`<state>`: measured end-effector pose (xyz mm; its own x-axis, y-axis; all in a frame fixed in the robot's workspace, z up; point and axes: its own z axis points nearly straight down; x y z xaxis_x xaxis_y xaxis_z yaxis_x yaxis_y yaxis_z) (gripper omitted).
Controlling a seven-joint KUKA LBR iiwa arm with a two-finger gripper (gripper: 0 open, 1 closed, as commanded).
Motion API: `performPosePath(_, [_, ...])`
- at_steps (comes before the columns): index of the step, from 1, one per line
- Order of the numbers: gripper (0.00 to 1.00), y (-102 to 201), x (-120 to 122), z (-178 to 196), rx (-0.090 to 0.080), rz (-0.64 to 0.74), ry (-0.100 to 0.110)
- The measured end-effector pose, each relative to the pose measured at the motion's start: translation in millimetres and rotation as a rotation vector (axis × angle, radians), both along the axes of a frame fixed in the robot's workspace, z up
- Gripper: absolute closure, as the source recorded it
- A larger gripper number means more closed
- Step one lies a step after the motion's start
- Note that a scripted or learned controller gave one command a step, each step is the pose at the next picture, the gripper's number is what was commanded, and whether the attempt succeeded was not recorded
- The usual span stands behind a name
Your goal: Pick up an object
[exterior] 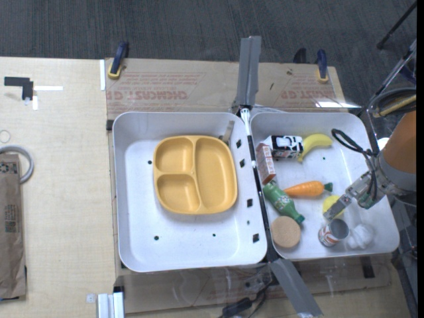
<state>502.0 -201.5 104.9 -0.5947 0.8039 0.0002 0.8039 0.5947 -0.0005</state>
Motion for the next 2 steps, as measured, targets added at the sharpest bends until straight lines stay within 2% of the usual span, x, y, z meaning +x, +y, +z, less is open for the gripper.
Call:
performPosePath(1, [1.0, -0.1, 0.7, 9.0, -0.001, -0.003, -0.002])
performPosePath(2, [1.0, 14.2, 60.7, 100.2, -0.002, -0.094, -0.002])
